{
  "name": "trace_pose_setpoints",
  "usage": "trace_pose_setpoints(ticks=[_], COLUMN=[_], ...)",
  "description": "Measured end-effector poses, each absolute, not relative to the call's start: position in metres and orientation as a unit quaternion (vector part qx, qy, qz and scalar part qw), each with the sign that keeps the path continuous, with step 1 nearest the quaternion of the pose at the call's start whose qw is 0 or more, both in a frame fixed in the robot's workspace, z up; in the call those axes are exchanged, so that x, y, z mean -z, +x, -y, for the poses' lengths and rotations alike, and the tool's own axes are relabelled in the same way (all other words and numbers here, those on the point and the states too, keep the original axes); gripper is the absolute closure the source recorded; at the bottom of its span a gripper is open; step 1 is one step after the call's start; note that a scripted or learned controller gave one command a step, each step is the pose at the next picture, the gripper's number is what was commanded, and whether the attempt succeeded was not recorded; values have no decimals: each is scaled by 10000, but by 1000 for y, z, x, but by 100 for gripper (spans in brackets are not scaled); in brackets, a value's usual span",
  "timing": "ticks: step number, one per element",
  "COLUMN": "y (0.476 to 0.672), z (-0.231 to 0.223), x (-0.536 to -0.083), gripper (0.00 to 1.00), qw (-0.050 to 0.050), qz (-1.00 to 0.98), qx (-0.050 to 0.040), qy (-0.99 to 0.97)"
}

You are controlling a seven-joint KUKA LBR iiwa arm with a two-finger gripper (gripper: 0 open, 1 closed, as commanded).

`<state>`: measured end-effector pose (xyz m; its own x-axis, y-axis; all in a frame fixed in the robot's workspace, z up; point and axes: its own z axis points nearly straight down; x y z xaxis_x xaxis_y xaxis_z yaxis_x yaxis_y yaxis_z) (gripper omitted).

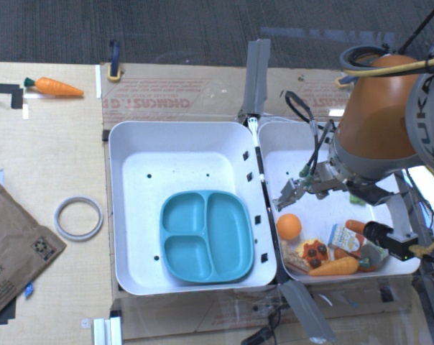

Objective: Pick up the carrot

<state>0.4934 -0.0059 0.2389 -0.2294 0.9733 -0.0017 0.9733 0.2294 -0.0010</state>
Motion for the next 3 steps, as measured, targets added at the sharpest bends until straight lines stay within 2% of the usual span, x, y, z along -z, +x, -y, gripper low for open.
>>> trace_pose_setpoints(ticks=[1, 2, 3], y=[478, 483, 512], z=[70, 34, 63], x=[-191, -191, -191], gripper=[0, 0, 0], qw=[-5, -5, -4], qz=[-8115, -7191, -7178], qx=[9, 12, 15], qy=[5843, 6949, 6962])
